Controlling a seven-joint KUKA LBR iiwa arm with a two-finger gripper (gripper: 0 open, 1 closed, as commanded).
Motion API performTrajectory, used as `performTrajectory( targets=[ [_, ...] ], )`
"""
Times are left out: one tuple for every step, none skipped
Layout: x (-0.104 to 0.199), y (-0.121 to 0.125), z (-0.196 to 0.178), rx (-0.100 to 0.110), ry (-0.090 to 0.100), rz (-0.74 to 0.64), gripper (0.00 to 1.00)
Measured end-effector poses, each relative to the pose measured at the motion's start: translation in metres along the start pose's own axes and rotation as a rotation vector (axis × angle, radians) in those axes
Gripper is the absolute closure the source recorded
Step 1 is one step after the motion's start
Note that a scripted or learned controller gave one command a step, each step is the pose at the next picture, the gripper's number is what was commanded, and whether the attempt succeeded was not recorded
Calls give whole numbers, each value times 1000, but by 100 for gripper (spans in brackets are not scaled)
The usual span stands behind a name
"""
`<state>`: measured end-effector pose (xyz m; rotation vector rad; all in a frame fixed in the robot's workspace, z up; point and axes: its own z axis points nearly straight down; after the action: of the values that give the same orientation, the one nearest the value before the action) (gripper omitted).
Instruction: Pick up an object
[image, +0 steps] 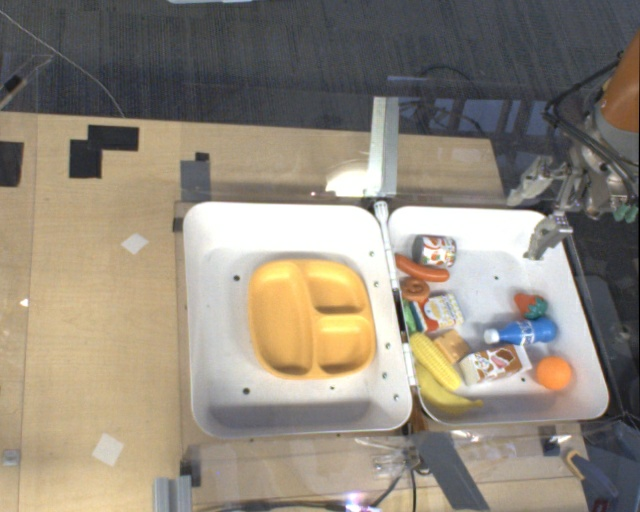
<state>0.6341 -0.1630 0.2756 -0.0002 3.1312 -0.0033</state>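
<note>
Reaching in from the right edge of the camera view, the arm (622, 110) shows an orange band at the top right corner, with grey wrist hardware and dark cables below it. Its gripper (553, 228) hangs over the far right corner of the right bin (590, 400), above the rim and the bare white floor there. One pale finger (545, 238) slants down and leftward toward the bin floor; how far apart the fingers stand cannot be told from this angle, and nothing is seen between them.

Most of the objects lie well apart from the gripper, mainly along the bin's left and near sides. A small can (435, 250) lies at the far left, with a red sausage (423, 268) just beside it. Nearer are a packet (441, 312) with red print, a corn cob (436, 361), a banana (448, 397) against the near wall, and a small carton (493, 365). A blue bottle (524, 333) lies on its side, a red-and-green toy (530, 304) sits just beyond it, and an orange ball (553, 374) rests near the right corner.

The left bin (215, 300) holds a yellow divided tray (309, 317), lying flat near its middle.
</note>
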Motion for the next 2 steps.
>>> performTrajectory(
  targets=[
    [-26,-38,115,-3,11,123,0],
    [-12,-41,179,1,5,722,0]
  ],
)
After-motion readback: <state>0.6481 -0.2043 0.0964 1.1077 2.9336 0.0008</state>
